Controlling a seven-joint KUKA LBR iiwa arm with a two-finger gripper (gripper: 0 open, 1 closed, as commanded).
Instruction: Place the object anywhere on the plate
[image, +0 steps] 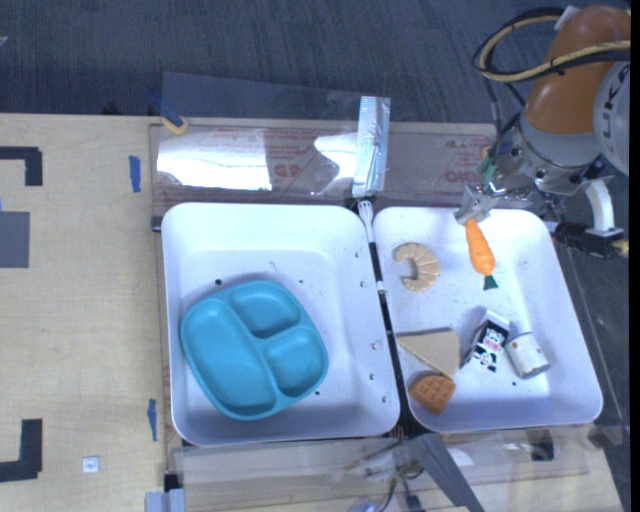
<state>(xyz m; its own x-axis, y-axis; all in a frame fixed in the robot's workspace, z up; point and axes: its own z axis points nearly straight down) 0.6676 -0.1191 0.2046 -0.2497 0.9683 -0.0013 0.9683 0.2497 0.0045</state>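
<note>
Bright, even overhead light fills the frame. Strong glare whitens the clear panel (262, 160) at upper centre. Both white bins (190, 240) nearly wash out, shadows stay faint, and detail is slightly soft throughout.

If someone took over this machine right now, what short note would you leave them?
End effector: at the far edge of the right bin, at the top of the toy carrot; a grasp can't be confirmed.
Right bin also holds a croissant, a wedge, a waffle, a small carton and a can.
Blue plate: in the left bin, nothing on it.
Done: nothing placed yet.
Left: carry one object onto the plate.
</note>
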